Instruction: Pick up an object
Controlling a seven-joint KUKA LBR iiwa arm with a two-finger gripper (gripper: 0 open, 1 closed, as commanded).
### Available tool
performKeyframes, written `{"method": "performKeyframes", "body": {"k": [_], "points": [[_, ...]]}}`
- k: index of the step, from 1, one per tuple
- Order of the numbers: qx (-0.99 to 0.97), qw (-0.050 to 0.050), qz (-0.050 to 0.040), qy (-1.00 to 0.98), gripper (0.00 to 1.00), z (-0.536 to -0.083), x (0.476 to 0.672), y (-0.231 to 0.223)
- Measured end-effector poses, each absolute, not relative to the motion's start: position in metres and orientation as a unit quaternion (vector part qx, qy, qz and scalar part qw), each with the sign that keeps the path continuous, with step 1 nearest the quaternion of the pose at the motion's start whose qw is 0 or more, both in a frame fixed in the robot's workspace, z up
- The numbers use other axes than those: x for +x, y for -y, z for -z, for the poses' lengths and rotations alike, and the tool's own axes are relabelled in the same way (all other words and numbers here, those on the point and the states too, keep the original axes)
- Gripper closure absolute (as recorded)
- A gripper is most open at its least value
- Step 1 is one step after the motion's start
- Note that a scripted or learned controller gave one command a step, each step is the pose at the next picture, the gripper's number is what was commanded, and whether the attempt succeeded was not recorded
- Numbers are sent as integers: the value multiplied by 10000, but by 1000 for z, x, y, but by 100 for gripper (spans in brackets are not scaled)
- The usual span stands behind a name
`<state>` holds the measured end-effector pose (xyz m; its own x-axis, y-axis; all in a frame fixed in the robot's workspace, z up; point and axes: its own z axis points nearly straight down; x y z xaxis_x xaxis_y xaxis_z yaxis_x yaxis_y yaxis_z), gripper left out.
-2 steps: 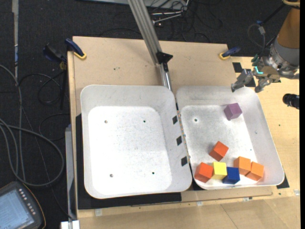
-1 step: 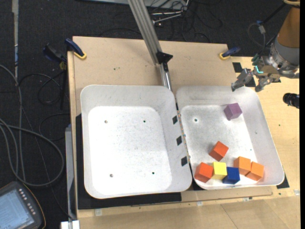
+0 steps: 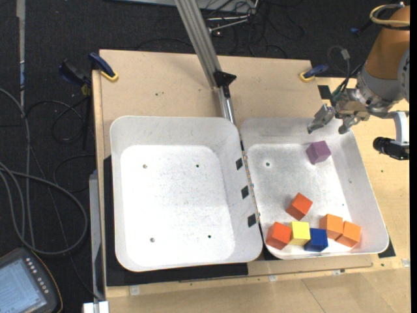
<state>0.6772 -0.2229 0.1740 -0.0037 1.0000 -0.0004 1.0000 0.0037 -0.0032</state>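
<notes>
The gripper hangs with fingers spread, empty, above the purple cube: probably light, rigid; grip opposite flat faces.

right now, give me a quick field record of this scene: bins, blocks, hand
left bin: bare white floor
right bin: holds seven blocks
purple block: alone near the far end
front cluster: orange, orange, yellow, blue, orange, orange
hand: open, above the right bin's far edge, holding nothing

Robotics lab: cables, clamps, teach pendant.
</notes>
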Motion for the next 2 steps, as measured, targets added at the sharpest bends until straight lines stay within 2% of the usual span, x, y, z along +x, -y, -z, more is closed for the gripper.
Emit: {"method": "performKeyframes", "body": {"k": [2], "points": [[-7057,11,-11,7085,0,-93,672,213]]}}
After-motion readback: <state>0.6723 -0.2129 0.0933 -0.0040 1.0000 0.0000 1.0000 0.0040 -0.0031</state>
